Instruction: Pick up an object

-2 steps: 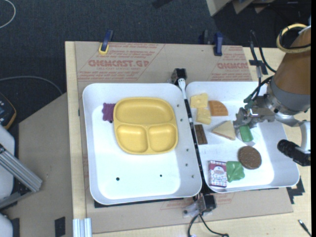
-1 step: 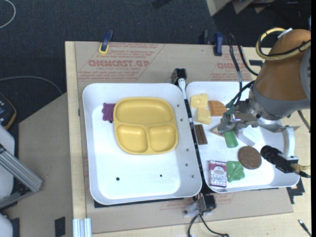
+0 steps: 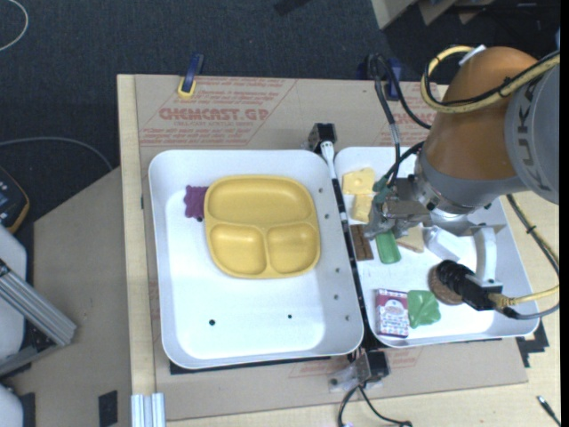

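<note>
- The claw (image 3: 391, 223) sits low in the right bin (image 3: 511, 323), right of frame centre, just off the wall between the two bins. The metal bits under the wrist blur together, so I honestly can't tell if it's open, closed or holding anything.
- Closest pick looks like the green piece (image 3: 388, 249), just below the claw and maybe touching it. I can't see it clamped, so I'd guess it slides away or tips out if the arm lifts now.
- A brown strip (image 3: 361, 243) lies tight against the divider next to it. Coming down there could scrape the bin wall or snag two things at once.
- The pale yellow block (image 3: 359, 185) is just above, partly under the arm. Crowded corner, so a bump could shove it into the wall.
- Lower down in that bin: a small red-and-white card (image 3: 392, 313) touching a green leafy thing (image 3: 423, 309), and a brown round item (image 3: 442, 283) with a black cable part over it. The cable could drag stuff when the arm swings.
- The left bin (image 3: 258, 327) has the yellow tray (image 3: 262, 223) with a purple thing (image 3: 195, 201) tucked against its left edge. They're well apart from the claw, so no risk there yet.
- The desk (image 3: 142, 238) underneath looks fine.
</note>
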